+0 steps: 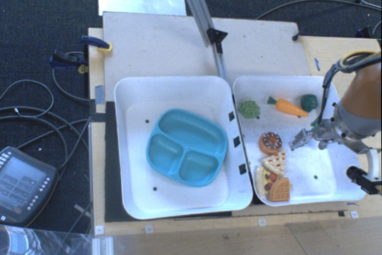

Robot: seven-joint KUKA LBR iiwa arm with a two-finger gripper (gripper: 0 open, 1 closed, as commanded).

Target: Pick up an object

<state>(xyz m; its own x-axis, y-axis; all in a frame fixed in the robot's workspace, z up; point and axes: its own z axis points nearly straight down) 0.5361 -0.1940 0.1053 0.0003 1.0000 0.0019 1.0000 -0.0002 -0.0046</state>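
Toy foods lie in the right bin (334,188). Along its far side are a green broccoli (249,108), an orange carrot (289,107) and a dark green vegetable (308,102). Nearer the front left are a chocolate donut (270,142), a pizza slice (274,162) and a brown waffle (279,189). My gripper (305,133) hangs over the bin's middle, right of the donut and below the carrot. It is open, with nothing between its fingers, and touches none of the foods.
The left bin (134,128) holds a blue divided plate (187,147). A grey pole (197,0) slants down to the rims between the two bins. Cables and a handheld controller (22,185) lie on the floor at left.
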